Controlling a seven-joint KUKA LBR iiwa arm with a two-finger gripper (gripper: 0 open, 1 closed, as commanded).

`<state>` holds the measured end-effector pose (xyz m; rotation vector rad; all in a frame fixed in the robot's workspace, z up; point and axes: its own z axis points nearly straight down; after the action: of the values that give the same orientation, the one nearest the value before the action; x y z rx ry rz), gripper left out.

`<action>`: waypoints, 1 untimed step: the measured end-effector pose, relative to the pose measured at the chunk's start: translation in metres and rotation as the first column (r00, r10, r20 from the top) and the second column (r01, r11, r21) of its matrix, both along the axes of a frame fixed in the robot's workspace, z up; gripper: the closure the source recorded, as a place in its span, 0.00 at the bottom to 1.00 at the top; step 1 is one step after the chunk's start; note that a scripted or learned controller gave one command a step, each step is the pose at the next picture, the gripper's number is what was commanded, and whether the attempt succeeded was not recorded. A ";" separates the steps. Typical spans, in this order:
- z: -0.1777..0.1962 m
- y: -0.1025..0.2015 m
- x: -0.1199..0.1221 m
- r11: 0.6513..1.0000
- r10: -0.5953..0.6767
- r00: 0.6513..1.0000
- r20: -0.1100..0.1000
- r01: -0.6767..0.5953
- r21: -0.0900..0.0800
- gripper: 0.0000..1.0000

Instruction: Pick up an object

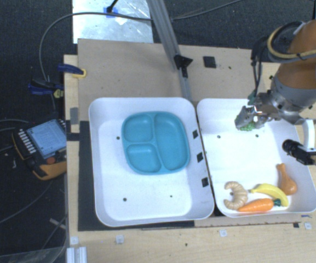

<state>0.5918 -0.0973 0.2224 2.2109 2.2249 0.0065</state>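
Nearest the camera, along the front wall of the right-hand shallow white plastic bin (218, 163), 4 toy foods lie close together: a tan curled croissant (234, 194), an orange carrot (255, 205) lying left to right just in front of it, a yellow banana (269, 190) touching the carrot's right end, and a brown drumstick (286, 181) angled up toward the bin's right wall. The left-hand white bin (108, 201) carries a blue plastic plate with 3 compartments (155, 142).

Farther back, in the rear half of the right bin, the metal 2-finger gripper (247, 119) sits low, with a small green object (247, 127) at its tip. The green piece appears to lie between the fingers, so the gripper looks closed on it, though the object is too small to name. The food cluster lies well apart from the gripper, toward the front.

Beyond that, the grey arm with its orange band (311, 40) reaches in from the right over the brown board surface (125, 70), wrist bent down and leftward.
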 end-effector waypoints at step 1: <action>0.031 0.000 0.001 1.000 0.000 1.000 -0.001 0.000 0.000 1.00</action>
<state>0.5930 -0.0972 0.2534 2.2111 2.2261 0.0050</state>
